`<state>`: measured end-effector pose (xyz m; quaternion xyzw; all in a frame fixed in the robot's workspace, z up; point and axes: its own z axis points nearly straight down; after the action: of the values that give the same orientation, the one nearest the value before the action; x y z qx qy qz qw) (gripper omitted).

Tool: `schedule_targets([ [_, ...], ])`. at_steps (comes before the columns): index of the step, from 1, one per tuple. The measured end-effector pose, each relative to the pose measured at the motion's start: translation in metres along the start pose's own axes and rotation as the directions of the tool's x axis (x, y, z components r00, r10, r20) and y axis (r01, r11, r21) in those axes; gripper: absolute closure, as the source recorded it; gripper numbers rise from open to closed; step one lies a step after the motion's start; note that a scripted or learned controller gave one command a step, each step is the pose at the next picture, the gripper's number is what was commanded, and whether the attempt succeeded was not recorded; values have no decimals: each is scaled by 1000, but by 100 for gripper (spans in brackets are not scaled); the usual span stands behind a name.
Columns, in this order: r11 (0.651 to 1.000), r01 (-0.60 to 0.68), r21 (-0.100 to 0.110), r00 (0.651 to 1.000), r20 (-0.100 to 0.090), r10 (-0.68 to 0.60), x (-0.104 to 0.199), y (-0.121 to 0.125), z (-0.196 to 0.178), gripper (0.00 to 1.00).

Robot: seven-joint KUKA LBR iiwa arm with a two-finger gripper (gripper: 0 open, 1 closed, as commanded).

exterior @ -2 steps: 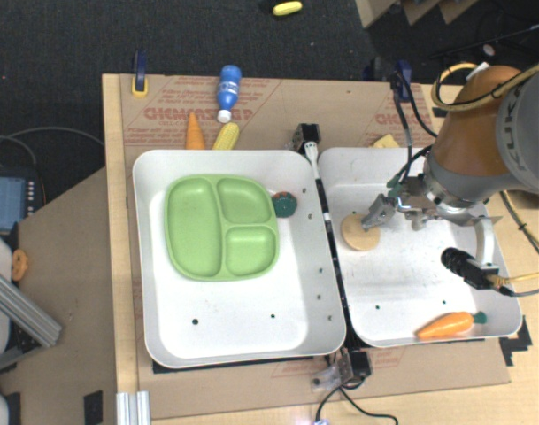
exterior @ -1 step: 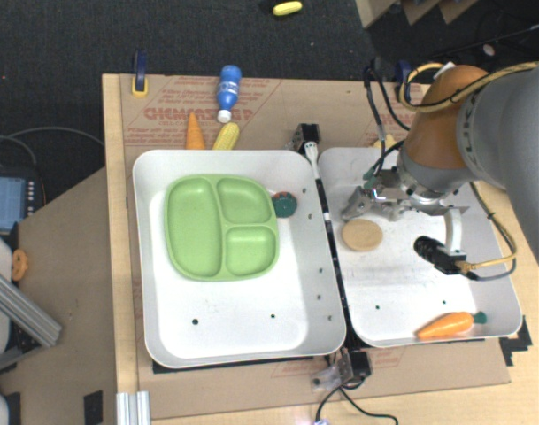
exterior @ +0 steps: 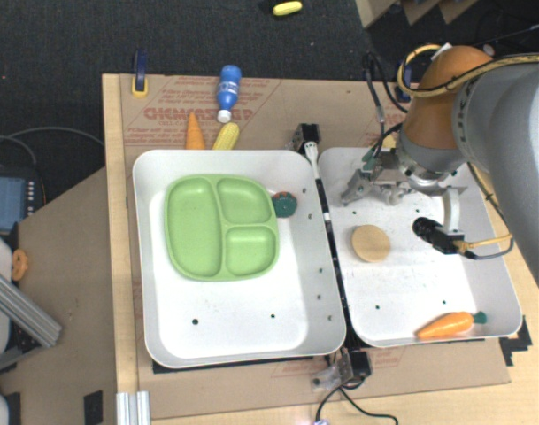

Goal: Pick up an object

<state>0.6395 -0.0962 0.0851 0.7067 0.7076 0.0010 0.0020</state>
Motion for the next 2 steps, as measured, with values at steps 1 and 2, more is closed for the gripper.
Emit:
schedule_targets([
  [1, 1000, -3, 12, 1000, -3, 3, 3, -65, 1, 0],
  [2, 1000, -3, 4, 1000, -1, 3, 3, -62, -10, 100],
])
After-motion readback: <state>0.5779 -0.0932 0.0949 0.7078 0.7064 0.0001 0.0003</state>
